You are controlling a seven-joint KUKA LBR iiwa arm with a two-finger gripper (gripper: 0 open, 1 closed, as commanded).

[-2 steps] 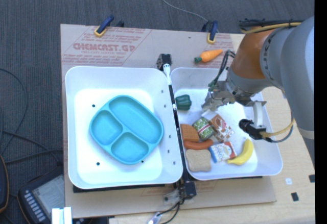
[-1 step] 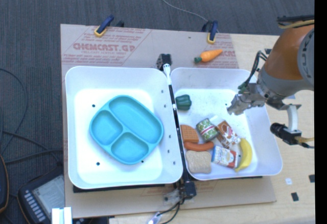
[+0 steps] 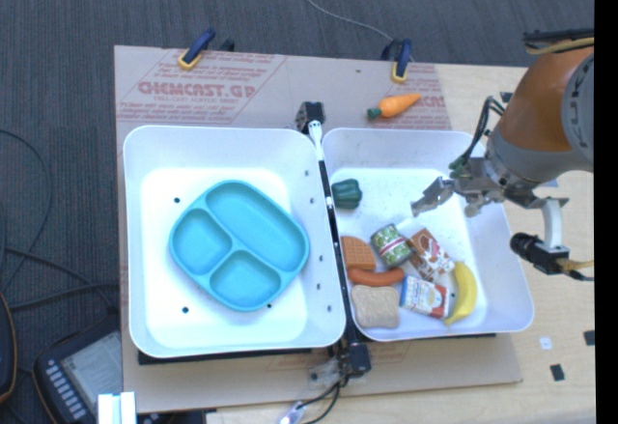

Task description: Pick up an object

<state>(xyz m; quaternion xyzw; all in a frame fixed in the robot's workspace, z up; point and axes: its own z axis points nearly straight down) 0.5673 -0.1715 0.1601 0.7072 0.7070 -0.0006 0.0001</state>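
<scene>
Yellow banana [image 3: 466, 292] is seen nearest, at the right bin's [image 3: 502, 316] front corner, long axis running front to back. Further back, the gripper [image 3: 450, 197] is poised over bare floor, fingers spread, nothing held; the toy pile is found forward-left of it.

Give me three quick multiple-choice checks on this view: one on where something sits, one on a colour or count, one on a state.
1. Where does the toy carrot lie?
A. in the left bin
B. on the board behind the bins
C. on the blue plate

2. How many compartments does the blue plate have?
A. two
B. three
C. four

3. Between its fingers, the gripper has:
A. the banana
B. the green pepper
C. nothing

Answers: 1 B, it rests on the cardboard beyond the right bin. 2 B, three hollows show. 3 C, the banana and green pepper lie in the bin, apart from it.
</scene>
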